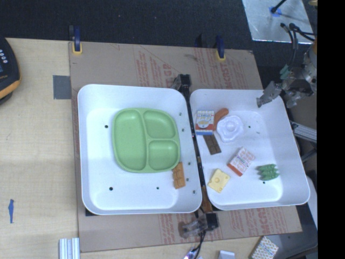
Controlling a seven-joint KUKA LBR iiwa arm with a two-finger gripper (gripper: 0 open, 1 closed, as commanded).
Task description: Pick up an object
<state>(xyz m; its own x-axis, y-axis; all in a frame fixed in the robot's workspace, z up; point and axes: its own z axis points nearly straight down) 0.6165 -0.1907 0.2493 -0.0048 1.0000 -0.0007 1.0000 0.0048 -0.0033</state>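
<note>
Cheese wedge (218,180) far from end effector (268,97)

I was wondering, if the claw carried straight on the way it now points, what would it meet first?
The claw sits at the right bin's upper right corner, pointing down-left. Carrying on, it would probably meet the bin's bare white floor first, then the clear plastic lid. Its height is unclear from this view, so this is a guess.

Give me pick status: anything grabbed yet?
Nothing looks done: the gripper sits at the right bin's upper right edge with no item in it. Yellow cheese, green beans and the rest lie in the bin. The whole pick remains.
</note>
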